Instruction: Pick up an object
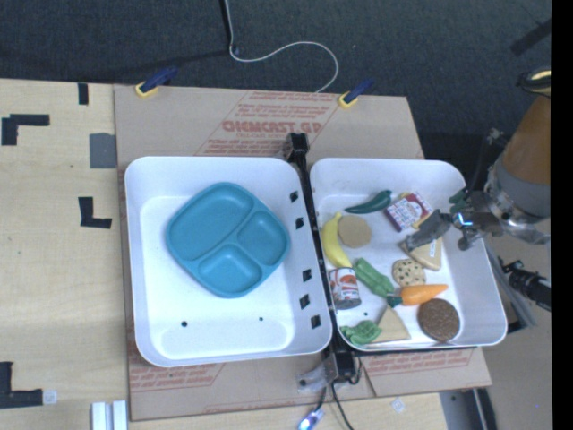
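Observation:
The right bin [407, 170] holds several toy foods: a banana [334, 242], a tan round cookie [354, 232], a green pepper [369, 203], a red packet [406, 210], a cheese wedge [428, 255], a chip cookie [407, 271], a carrot [422, 293], a brown patty [439, 319], a small can [345, 288] and green leafy pieces [374, 276]. My gripper [431, 229] reaches in from the right and hangs over the bin's right side, just above the cheese wedge. I see nothing held between its fingers.
The left bin [148, 204] carries a blue three-part tray [227, 238]. Both bins rest on a cardboard sheet [269, 119]. A white cable [269, 56] loops behind on the dark floor. A black clip row divides the bins.

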Controlling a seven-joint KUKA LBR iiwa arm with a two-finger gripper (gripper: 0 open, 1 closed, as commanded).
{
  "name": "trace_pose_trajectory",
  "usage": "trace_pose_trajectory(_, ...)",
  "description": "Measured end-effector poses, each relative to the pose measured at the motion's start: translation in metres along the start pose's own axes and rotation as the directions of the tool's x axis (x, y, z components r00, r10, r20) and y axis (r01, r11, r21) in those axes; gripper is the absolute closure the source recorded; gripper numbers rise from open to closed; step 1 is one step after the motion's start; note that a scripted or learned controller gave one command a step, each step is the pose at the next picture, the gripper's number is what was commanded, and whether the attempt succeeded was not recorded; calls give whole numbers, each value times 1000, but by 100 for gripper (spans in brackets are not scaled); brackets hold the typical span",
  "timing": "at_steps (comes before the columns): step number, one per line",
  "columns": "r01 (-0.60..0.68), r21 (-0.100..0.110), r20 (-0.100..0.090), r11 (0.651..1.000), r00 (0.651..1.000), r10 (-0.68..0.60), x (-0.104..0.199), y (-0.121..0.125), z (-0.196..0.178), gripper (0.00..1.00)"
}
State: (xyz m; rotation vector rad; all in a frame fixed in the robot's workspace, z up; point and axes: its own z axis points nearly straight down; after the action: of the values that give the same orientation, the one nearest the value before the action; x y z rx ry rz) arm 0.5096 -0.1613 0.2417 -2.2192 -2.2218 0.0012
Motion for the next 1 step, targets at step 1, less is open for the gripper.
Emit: trace_pose_trajectory(1,3,2,-2,1000,1000,-3,40,-27,-6,0)
